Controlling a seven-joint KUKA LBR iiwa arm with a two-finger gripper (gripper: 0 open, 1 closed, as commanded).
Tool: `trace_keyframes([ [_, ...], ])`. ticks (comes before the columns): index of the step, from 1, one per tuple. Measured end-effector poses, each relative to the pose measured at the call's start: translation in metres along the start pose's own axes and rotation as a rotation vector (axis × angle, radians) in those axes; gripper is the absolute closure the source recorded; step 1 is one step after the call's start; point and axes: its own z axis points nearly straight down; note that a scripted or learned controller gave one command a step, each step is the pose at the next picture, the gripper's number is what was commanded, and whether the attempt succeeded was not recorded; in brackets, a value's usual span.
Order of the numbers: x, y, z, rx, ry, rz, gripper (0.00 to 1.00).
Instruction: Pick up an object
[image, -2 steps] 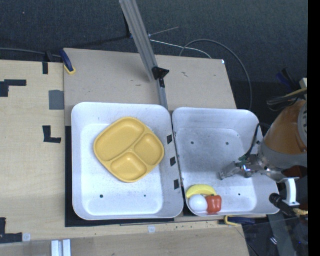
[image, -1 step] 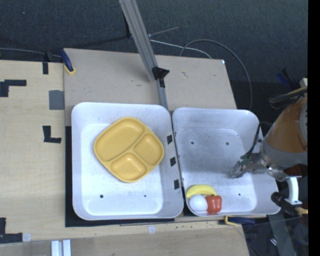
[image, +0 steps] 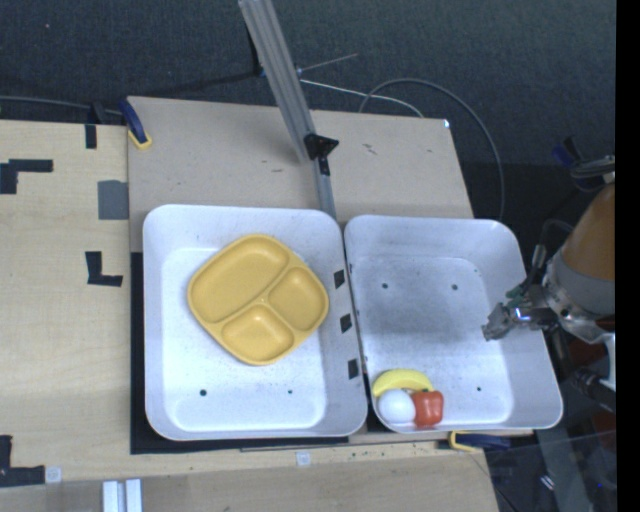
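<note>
A yellow banana-like piece (image: 402, 379), a white egg-like ball (image: 396, 406) and a small red object (image: 429, 408) lie together at the front edge of the right bin (image: 420, 290). A yellow divided plate (image: 258, 298) rests in the left bin (image: 170, 330). My gripper (image: 503, 323) hangs over the right rim of the right bin, well to the right of and behind the small objects, with nothing visible between its fingers. The arm's orange band (image: 600, 235) shows at the right edge.
A grey pole (image: 285, 80) with a black clamp slants from the top down to the seam between the bins. Cables run across the dark floor behind. The wooden bench extends to the left with black tape marks.
</note>
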Motion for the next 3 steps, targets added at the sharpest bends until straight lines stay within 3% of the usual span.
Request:
trace_keyframes([
  [2,0.01,0.001,-0.098,0.0,0.0,-0.001,1.0],
  [3,0.067,0.014,-0.102,0.004,0.004,-0.007,1.0],
])
